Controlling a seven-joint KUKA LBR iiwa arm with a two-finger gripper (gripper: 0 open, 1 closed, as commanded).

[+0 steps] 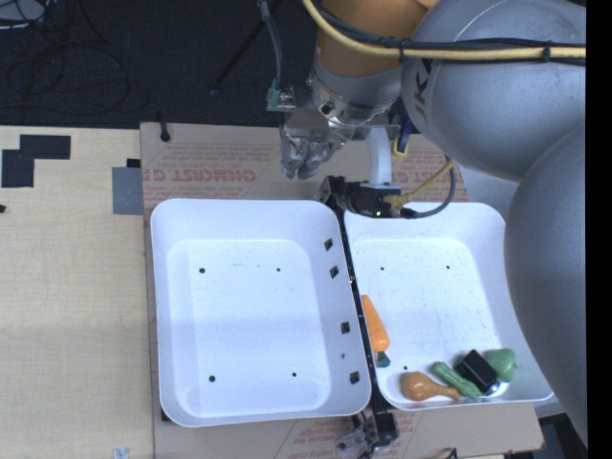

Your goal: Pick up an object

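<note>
Below the gripper (304,161), both bins are lying open, with toys (457,379) crowding the right bin's (430,256) near corner.

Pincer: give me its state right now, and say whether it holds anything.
Pincer: raised above the far rim of the left white bin, nothing visible in it; open or shut cannot be told.
</note>
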